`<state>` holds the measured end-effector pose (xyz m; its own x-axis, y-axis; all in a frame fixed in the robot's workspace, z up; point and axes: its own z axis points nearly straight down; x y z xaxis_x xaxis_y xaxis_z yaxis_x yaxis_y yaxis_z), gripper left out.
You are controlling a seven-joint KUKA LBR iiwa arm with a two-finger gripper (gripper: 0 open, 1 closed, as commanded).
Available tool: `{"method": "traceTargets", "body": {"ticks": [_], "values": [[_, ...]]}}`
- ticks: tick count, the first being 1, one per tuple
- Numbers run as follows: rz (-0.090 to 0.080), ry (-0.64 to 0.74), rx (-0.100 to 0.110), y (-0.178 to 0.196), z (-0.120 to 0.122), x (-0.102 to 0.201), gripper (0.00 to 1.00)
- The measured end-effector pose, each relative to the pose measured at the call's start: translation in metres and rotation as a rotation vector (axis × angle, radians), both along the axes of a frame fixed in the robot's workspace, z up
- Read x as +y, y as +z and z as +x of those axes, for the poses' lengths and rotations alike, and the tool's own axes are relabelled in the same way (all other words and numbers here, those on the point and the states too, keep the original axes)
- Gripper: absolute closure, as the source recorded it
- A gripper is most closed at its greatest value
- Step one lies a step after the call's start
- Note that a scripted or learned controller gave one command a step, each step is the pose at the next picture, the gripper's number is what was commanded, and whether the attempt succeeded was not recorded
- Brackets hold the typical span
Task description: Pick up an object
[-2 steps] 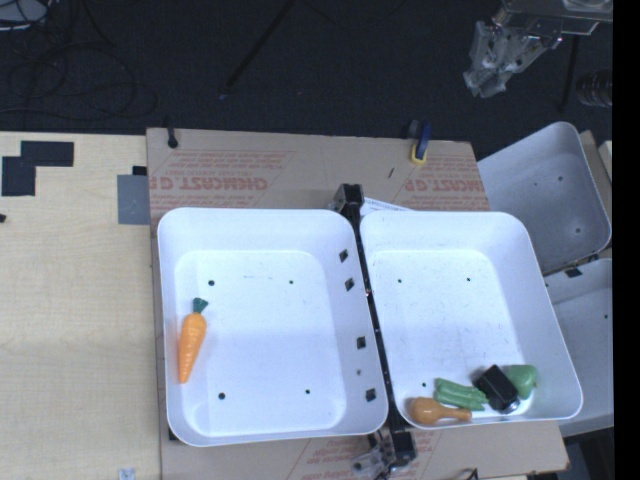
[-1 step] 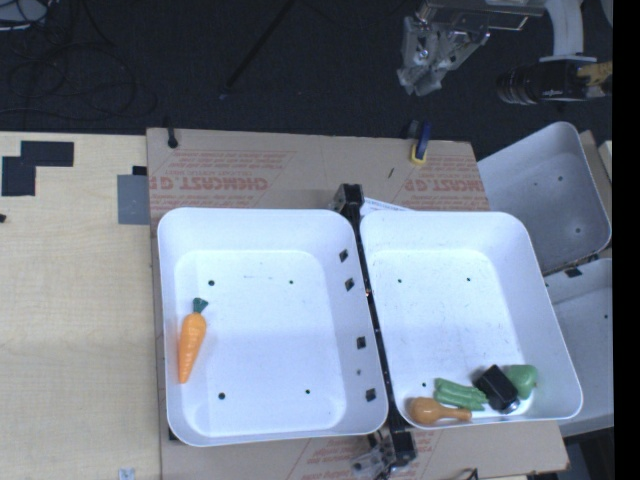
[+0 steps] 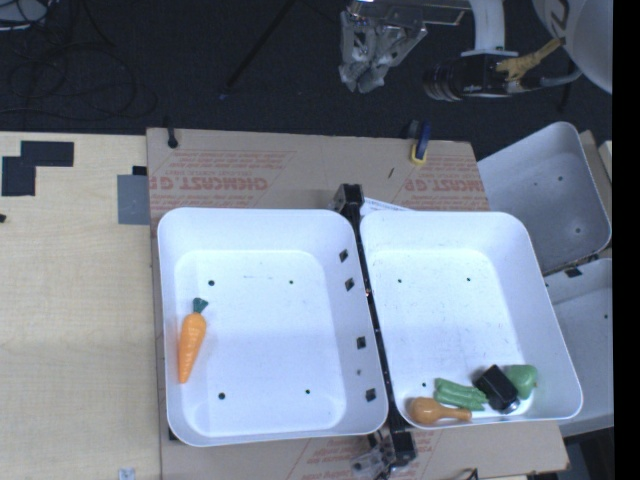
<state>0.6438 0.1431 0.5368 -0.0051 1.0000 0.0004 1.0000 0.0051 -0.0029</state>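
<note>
An orange toy carrot (image 3: 191,340) with a green top lies near the left wall of the left bin (image 3: 250,233). In the front right corner of the right bin (image 3: 450,233) several small items are clustered: a green pea pod (image 3: 460,394), a black block (image 3: 497,388), a light green piece (image 3: 521,376) and a tan-orange gourd-shaped toy (image 3: 437,411). My gripper (image 3: 368,63) hangs high at the back of the scene, above the dark floor beyond the bench and far from both bins. Nothing is seen in it.
The bins sit side by side on a cardboard sheet (image 3: 300,173), joined by a black divider with clips (image 3: 358,298). A grey metal panel (image 3: 550,183) leans at the right. A blue-and-yellow clamp (image 3: 421,143) stands at the cardboard's back edge.
</note>
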Motion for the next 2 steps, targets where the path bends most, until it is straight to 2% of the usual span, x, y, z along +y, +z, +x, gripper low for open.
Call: {"method": "traceTargets", "body": {"ticks": [1, 2], "values": [[-0.005, -0.011, 0.012, -0.097, -0.001, -0.071, 1.00], [-0.003, -0.007, 0.013, -0.217, -0.017, -0.084, 1.00]]}}
